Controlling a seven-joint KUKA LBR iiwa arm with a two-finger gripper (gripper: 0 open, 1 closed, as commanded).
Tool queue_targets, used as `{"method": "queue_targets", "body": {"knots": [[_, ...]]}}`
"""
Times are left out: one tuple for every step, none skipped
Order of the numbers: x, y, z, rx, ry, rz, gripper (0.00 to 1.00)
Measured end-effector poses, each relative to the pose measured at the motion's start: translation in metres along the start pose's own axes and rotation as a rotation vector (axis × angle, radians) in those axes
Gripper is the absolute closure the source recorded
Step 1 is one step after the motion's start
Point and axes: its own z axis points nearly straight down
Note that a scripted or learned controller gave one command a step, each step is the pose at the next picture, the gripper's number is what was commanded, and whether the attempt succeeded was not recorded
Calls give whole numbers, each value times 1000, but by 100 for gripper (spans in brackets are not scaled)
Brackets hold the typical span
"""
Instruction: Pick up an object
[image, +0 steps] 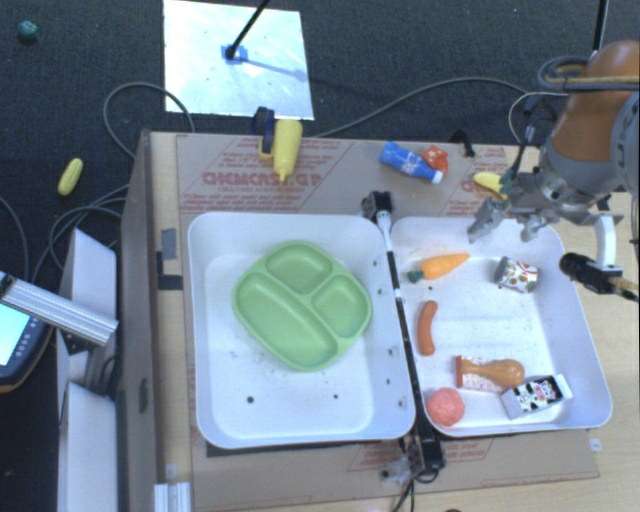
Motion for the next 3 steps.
{"method": "queue_targets", "body": {"knots": [[-64, -8, 109, 4, 0, 2, 0], [-27, -48, 120, 1, 1, 1, 0], [18, -90, 59, 0, 1, -1, 0]]}}
